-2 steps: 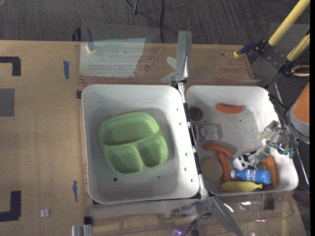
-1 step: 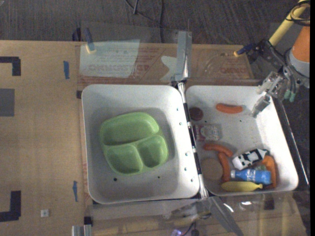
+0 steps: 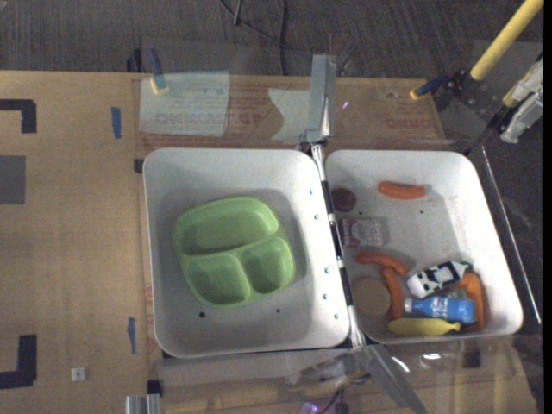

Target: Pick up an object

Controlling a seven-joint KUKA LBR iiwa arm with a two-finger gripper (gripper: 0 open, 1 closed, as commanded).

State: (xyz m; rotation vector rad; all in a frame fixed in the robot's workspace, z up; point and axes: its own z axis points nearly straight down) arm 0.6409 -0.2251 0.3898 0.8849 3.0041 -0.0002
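The right bin (image 3: 483, 222) holds several small items. An orange sausage (image 3: 402, 190) lies near its far side, with a dark brown round piece (image 3: 344, 199) and a small pinkish packet (image 3: 363, 229) by the left wall. Toward the front lie a curved orange sausage (image 3: 384, 262), a tan disc (image 3: 373, 297), a black-and-white toy (image 3: 438, 276), a blue bottle (image 3: 442, 307) on its side and a yellow banana (image 3: 423, 326). An orange piece (image 3: 477, 293) sits behind the bottle's right end.
The left bin (image 3: 172, 188) holds a green divided plate (image 3: 235, 250). A metal divider (image 3: 320, 102) runs up from between the bins. A yellow pole (image 3: 509, 31) and a clamp stand at the far right corner. Blue tape marks dot the wooden bench.
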